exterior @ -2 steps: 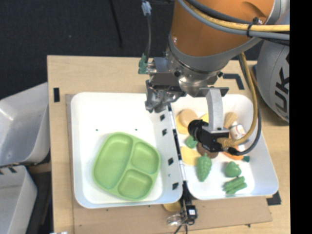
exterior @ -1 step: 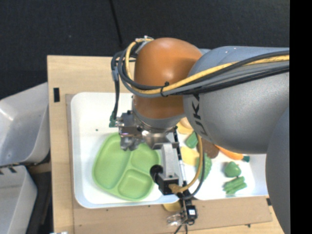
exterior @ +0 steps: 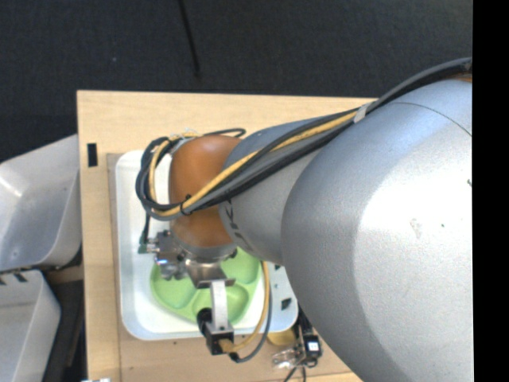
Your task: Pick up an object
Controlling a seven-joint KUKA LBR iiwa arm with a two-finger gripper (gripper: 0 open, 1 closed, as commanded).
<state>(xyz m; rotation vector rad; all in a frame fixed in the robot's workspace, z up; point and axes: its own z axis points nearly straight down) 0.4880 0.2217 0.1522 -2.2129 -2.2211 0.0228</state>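
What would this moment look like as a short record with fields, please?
arm: grey, reaching in from the right over the white bin
gripper: low over the green object; grasp not visible
green object: pale, lobed, lying in that bin under the gripper
bench: pale wood, bearing the bin
second bin: white, at the view's left edge

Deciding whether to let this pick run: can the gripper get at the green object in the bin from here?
Probably yes. The gripper sits right above the green object in the white bin, and nothing else shows between them. The wrist hides the contact point, so I cannot confirm it.
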